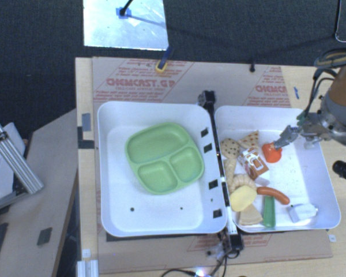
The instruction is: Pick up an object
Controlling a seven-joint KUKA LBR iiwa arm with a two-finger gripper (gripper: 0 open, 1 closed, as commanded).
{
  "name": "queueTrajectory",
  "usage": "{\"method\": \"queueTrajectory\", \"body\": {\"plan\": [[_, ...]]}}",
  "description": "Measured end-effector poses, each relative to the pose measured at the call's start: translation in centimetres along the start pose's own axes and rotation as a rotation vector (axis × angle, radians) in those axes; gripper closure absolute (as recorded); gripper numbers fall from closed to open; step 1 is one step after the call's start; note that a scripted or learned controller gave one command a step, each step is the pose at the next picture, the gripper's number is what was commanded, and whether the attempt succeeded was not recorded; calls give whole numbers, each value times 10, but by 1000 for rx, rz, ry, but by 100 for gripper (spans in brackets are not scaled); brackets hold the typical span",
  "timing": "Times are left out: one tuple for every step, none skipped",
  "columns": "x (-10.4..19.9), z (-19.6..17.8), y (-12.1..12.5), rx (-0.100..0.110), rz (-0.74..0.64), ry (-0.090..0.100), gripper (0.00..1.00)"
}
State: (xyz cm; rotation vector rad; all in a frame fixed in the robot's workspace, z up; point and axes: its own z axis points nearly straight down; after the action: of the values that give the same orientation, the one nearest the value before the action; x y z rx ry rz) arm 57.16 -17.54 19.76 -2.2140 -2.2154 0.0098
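Your arm (340,105) reaches in from the right, and the tool (281,143) sits low over the right bin (317,178), its tip right at the orange-red tomato-like piece (271,153) — touching it or just above it, you cannot tell which. Whether the tool is released or clenched cannot be made out from this angle either, and nothing is clearly seen held in it.

The tomato piece lies in the middle of the right bin, just right of a small packet with an orange label (255,163). Left of that, two speckled cookies (229,148) sit near the divider. Lower down you have a yellow potato-like lump (243,198), a red sausage (273,194) beside it, a green stick (268,212) standing under the sausage, and a pale wedge (251,215) at the bin's near edge. A white-grey item (302,212) rests in the near right corner.

The left bin (112,212) carries a green compartment tray (164,157) — lying flat, slightly turned. Both bins sit on cardboard (138,79) on the worktop (52,154).
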Motion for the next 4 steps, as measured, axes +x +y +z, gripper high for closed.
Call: {"method": "queueTrajectory", "body": {"plan": [[0,-7,3,-12,-3,-3,0],[8,44,11,-9,-5,-1,0],[5,98,21,-10,-4,-2,0],[5,113,22,-11,-3,-2,0]]}}
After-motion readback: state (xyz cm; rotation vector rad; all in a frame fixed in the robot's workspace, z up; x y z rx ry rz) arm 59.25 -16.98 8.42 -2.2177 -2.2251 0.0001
